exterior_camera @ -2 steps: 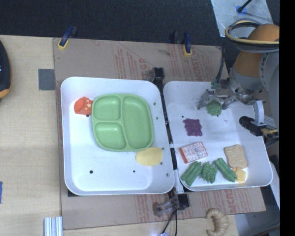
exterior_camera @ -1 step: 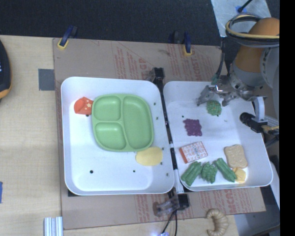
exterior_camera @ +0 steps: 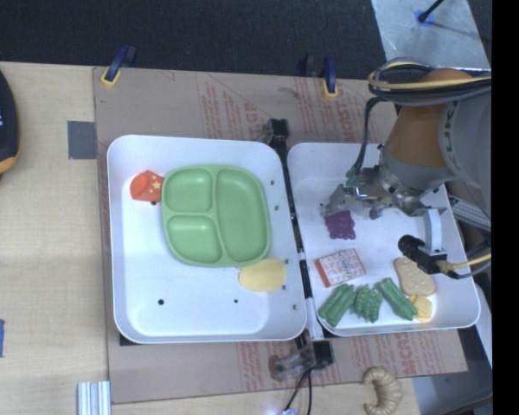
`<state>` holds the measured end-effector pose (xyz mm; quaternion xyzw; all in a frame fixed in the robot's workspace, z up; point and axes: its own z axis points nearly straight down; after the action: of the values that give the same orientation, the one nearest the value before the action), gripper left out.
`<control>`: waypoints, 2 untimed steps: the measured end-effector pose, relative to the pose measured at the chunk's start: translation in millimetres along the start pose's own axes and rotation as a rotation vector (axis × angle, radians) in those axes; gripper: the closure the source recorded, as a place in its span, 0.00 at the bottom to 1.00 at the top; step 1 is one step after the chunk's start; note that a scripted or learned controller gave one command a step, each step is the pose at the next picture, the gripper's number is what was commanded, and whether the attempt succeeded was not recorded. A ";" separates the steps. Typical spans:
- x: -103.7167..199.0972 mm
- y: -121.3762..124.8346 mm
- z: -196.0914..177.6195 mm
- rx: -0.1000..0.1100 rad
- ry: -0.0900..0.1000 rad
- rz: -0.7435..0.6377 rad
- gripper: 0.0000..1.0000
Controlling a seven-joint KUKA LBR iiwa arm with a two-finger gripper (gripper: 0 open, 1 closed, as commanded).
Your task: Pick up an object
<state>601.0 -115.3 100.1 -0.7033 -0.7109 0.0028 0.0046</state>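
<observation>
Jaws behind the wrist; arm (exterior_camera: 432,128) cropped at right.

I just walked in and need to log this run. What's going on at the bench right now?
The arm reaches in from the right, and its gripper is low over the right bin, just above a purple toy. Nothing shows between its fingers, so no pick is confirmed. Also in that bin lie a small red card, green pieces and a tan piece. The left bin holds a green divided plate, a red piece and a yellow piece.
</observation>
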 end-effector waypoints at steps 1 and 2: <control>20.1 -15.7 9.5 -0.003 -0.002 0.001 0.00; 17.6 -14.6 -2.3 -0.005 -0.004 0.003 1.00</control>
<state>586.2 -97.9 102.5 -0.7043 -0.7099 0.0025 0.0016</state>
